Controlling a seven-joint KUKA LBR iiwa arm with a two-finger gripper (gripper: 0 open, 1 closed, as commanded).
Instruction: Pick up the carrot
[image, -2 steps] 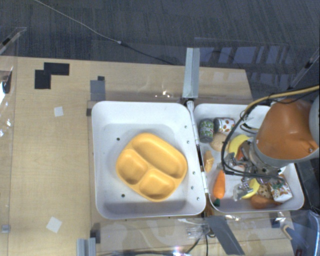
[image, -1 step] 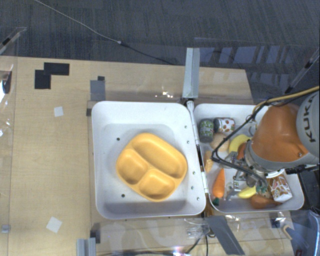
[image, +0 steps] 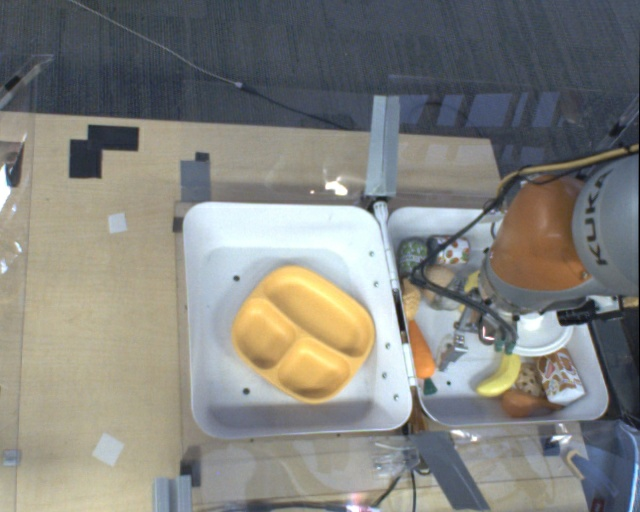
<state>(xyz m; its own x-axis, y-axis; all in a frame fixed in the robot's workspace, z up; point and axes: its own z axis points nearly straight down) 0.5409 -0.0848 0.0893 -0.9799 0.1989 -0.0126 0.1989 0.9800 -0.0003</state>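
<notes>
Two shallow white bins sit side by side on the pale wooden surface (image: 90, 330). The left bin (image: 205, 400) holds a yellow divided plate (image: 303, 331) with three compartments, lying near its middle. The right bin (image: 590, 405) is crowded: the carrot (image: 421, 352) lies along its left wall, narrow and orange, pointing toward the near edge; a yellow banana (image: 501, 376) lies near the front, just beside a brownish-orange item (image: 520, 403) and a small printed carton (image: 561, 377) whose pattern is too small to read. At the far end sit a green item (image: 413, 254) and a red-and-white printed piece (image: 455, 251), also unreadable. On the grey arm (image: 600, 235), part of the name "KU" shows at the right edge. The gripper (image: 457, 345) hangs low over the right bin, just right of the carrot and apart from it; whether its fingers are open or together I cannot tell, and nothing is seen between them.
</notes>
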